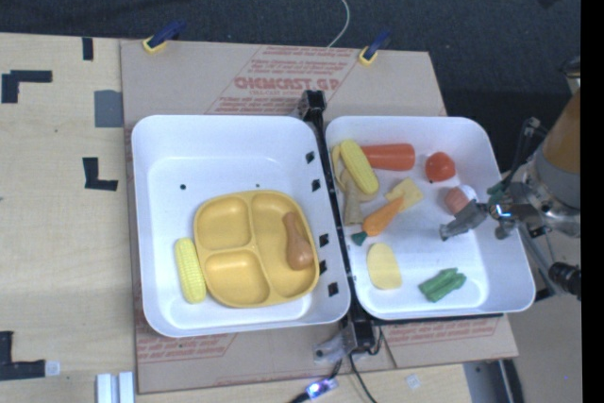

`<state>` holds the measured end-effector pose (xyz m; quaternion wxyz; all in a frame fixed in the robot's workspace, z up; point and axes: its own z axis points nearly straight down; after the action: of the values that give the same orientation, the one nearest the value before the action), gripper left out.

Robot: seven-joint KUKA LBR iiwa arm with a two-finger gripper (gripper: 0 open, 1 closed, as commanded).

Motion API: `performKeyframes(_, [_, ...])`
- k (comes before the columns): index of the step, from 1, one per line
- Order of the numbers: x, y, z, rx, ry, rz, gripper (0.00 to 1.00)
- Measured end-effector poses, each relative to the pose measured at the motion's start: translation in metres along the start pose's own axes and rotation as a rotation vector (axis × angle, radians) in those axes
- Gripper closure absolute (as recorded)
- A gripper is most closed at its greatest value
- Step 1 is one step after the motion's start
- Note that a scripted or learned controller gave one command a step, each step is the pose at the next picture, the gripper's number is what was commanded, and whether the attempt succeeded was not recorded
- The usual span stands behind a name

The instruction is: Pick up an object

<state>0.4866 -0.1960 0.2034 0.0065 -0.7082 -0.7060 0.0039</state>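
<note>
The right bin (491, 146) holds several toy foods: a corn cob (358, 165), a long red-orange piece (389, 156), a red tomato (439, 167), a small pink piece (457, 199), a carrot (382, 218), a pale yellow wedge (407, 194), a yellow oval piece (383, 265) and a green piece (441, 283). My gripper (475, 219) reaches in over the bin's right side, just right of and below the pink piece. I see nothing held in it.
The left bin (156, 156) carries a yellow divided plate (231, 226) with a brown sausage (298, 241) in it and a second corn cob (190, 269) beside it. A black hinge strip (326, 193) separates the bins. The arm's orange band (567, 137) rises at the right.
</note>
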Motion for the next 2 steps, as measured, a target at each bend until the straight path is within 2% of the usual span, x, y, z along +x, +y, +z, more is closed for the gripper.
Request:
performKeyframes(1, [0.000,0.002,-0.005,-0.009,-0.002,-0.004,0.00])
performKeyframes(2, [-0.003,-0.002,0.060,-0.004,0.000,-0.003,0.00])
